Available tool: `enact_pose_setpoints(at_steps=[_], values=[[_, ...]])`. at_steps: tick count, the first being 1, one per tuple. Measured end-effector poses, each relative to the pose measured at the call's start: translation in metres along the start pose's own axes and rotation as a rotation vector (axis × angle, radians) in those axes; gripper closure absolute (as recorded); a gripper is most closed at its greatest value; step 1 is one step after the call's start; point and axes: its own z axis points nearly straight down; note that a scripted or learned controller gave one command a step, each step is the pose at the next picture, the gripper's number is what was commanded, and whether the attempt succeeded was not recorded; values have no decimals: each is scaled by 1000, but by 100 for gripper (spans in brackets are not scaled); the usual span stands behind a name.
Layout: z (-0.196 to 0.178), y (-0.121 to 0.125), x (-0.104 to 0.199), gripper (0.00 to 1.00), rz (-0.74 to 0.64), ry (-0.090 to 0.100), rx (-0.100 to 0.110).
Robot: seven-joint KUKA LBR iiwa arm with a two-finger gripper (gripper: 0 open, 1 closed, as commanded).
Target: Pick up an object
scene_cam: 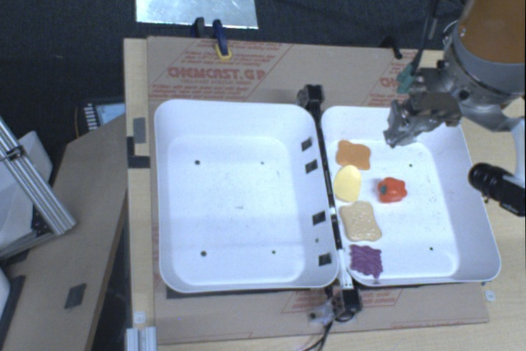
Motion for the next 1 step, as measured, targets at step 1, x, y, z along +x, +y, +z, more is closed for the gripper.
enact_pose_setpoints(at_steps=[1], values=[[-102, 5, 5, 100, 4, 1, -21]])
